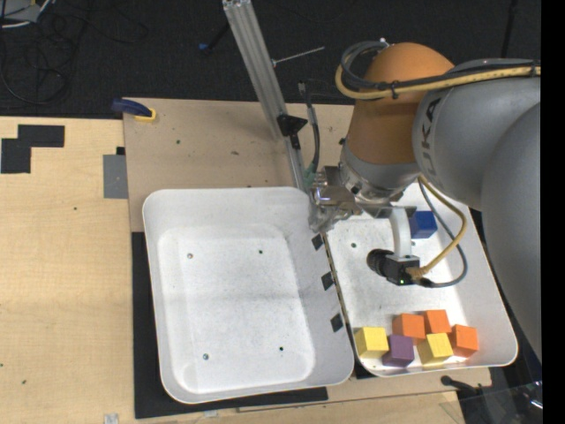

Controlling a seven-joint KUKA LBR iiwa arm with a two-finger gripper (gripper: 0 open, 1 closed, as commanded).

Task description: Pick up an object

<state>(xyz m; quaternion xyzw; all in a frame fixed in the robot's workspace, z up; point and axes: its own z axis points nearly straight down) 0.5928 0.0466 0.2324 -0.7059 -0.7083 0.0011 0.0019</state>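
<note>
We see the loose objects all in the right bin (364, 283), in the lower right of the frame. A tight group lies against that bin's bottom edge: a yellow block (372, 339) at its left end, a purple block (401, 351) touching it on the right, a second yellow block (433, 349) just beyond that, and three orange ones behind and beside them, the left orange block (409, 326), the middle orange block (436, 321) and the right orange block (464, 339). A blue block (424, 224) sits apart from them, higher in the same bin and partly behind the arm.

The gripper (325, 203) hangs above the centre of the frame, over the seam where the two bins meet near their upper edges, well apart from the group of blocks and nearer to the blue one. We see nothing gripped in it, and we cannot tell whether it is spread or pressed together. The grey arm with its orange band (402, 69) fills the upper right.

The left bin (231, 281) lies just beside the right one, with small black clips (327, 280) along their shared edge. A slanted aluminium rail (256, 69) rises from behind the bins toward the top centre. A blue-and-yellow clamp (132, 109) sits at the upper left corner of the board.
</note>
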